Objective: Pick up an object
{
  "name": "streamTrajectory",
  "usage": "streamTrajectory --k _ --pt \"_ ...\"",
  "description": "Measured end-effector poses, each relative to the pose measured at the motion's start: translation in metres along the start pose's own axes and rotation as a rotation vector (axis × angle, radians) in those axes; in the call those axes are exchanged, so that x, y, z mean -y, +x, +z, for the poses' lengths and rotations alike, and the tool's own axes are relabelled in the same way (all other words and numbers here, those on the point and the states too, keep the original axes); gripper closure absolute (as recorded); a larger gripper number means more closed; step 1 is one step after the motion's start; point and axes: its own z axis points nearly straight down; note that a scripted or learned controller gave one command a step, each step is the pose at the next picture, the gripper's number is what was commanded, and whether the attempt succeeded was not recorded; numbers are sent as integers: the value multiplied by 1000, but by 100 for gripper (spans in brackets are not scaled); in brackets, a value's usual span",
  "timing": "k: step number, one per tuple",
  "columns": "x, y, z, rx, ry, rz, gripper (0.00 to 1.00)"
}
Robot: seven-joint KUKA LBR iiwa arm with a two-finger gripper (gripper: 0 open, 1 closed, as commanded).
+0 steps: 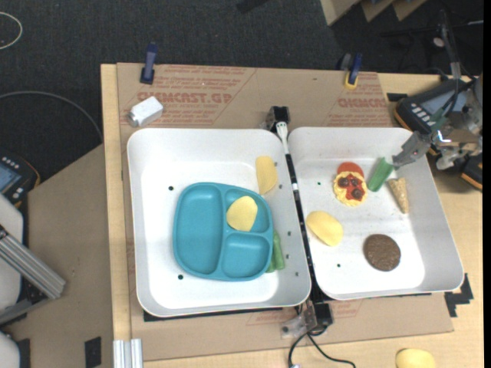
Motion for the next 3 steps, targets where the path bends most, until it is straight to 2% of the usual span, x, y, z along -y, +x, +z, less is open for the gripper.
streamTrajectory --k 1,2,3 --pt "65 82 -23 -4 2 -8 0" --pt "62 78 -33 0 -2 -1 100" --pt "83 123 64 -3 11 -3 100"
